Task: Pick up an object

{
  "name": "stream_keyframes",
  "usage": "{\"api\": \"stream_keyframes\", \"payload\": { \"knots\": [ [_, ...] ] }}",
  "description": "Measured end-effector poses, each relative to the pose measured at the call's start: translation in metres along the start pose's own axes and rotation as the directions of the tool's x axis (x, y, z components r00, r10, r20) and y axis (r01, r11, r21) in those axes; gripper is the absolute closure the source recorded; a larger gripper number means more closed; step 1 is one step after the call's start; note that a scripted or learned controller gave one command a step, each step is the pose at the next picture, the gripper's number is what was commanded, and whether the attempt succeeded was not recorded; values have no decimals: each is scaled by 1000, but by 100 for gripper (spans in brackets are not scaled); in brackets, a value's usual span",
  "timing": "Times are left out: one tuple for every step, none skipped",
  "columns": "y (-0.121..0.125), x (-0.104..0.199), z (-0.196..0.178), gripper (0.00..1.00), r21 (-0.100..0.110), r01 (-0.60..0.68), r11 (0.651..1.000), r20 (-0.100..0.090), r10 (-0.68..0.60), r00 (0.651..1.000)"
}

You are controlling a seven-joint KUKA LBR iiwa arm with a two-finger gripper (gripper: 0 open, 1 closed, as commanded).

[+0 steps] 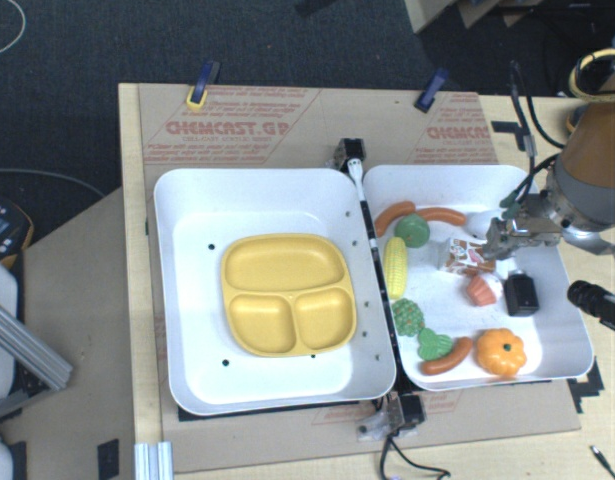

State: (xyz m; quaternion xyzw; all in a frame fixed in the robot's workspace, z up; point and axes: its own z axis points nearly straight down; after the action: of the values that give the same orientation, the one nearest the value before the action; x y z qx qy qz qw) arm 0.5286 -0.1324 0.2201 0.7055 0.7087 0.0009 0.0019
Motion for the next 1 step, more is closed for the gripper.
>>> {"api": "stream_keyframes", "payload": {
  "knots": [
    [34,47,-9,100,-1,2,1000,-1,-2,1000]
  ]
}}
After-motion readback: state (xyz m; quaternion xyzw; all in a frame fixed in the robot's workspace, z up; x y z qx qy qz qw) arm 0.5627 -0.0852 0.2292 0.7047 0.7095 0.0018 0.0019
